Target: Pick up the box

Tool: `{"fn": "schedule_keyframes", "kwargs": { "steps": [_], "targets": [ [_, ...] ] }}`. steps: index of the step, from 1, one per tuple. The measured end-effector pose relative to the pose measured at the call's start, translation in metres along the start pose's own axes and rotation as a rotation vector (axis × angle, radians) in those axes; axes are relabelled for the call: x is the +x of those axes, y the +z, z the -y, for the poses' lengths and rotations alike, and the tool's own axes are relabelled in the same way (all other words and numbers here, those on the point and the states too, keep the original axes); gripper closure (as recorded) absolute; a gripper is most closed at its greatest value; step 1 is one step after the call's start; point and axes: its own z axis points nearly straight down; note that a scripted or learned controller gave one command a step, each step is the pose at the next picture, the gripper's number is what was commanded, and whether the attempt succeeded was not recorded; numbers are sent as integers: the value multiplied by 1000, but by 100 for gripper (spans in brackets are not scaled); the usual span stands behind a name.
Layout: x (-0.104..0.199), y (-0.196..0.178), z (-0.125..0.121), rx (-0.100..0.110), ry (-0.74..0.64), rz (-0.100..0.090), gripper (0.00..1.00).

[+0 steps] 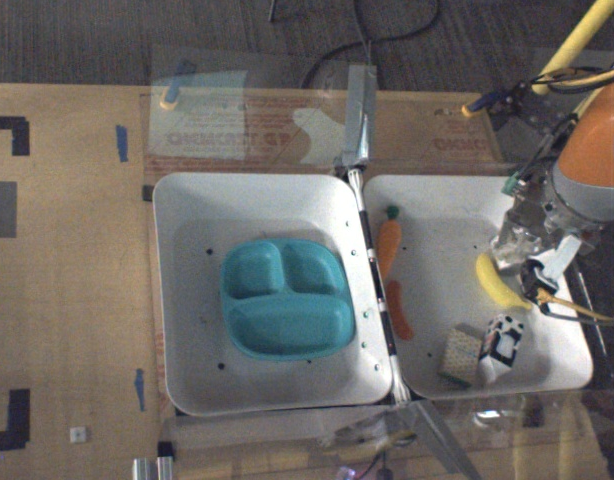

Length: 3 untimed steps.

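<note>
The box (501, 347) is a small white carton with black patches, lying near the front edge of the right bin (427, 203). My gripper (528, 260) hangs over the right side of that bin, above the yellow banana (495, 282). It is behind the box and clearly apart from it. Nothing shows in the gripper's grasp.
A tan speckled block (459, 355) touches the box's left side. An orange carrot (388, 244) and a red sausage-shaped piece (398, 310) lie along the right bin's left wall. A teal divided plate (285, 298) sits in the left bin (187, 268). Cables trail by the arm.
</note>
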Motion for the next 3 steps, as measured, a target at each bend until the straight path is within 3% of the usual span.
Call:
{"fn": "schedule_keyframes", "kwargs": {
  "steps": [1, 2, 3],
  "targets": [
    [61, 55, 29, -10, 130, -1, 100],
    [30, -87, 2, -2, 529, 0, 100],
    [4, -184, -31, -2, 890, -1, 100]
  ]
}}
